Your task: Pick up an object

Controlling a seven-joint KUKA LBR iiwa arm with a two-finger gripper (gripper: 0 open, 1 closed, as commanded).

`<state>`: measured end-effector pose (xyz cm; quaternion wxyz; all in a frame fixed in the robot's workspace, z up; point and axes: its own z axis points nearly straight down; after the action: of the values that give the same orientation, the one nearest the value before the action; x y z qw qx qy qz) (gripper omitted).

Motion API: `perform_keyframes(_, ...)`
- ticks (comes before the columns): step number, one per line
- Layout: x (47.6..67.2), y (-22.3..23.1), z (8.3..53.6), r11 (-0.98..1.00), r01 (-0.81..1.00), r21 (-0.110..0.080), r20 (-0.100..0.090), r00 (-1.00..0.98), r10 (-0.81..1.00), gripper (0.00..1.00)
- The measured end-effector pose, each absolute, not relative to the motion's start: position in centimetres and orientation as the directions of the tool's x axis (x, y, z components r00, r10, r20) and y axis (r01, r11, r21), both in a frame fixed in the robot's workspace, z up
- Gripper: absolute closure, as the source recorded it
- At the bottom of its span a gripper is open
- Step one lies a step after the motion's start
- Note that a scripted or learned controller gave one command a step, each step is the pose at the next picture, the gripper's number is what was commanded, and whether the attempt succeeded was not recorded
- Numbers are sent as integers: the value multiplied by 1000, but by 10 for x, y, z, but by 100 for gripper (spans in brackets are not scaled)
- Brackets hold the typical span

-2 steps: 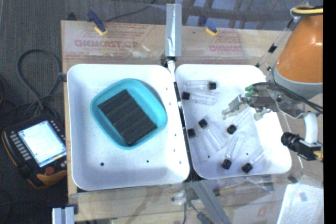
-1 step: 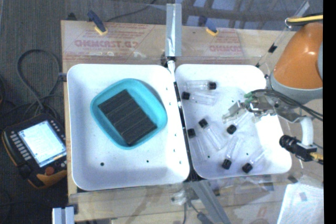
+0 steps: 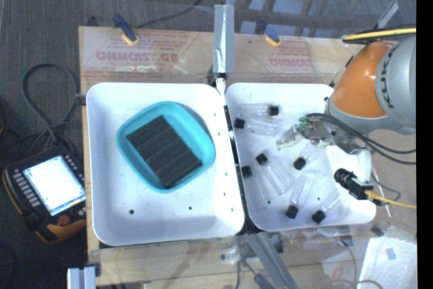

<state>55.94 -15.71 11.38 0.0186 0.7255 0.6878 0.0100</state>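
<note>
I've got the gripper low over the right bin, among clear vials with black caps; approach step, nothing lifted. Can't tell the claw's opening or whether it has hold of anything. Next: centre on one vial, then close. Left bin holds a teal dish. Faint mirrored lettering on the bench, unreadable.

Clear vials with black caps, scattered lying flat across the right bin, several near the middle and lower edge, one pair at upper left. Left bin has a teal dish upright with a dark ribbed slab lying in it.
</note>
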Motion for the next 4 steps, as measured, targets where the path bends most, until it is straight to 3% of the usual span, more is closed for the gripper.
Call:
perform_keyframes(1,594,-178,90,34,999,13,0,-34,999,0)
perform_keyframes(2,594,-179,90,34,999,13,-1,-34,999,0)
perform_keyframes(3,670,-204,90,67,998,-4,7,-67,998,0)
perform_keyframes(4,608,-206,90,110,994,8,-5,-110,994,0)
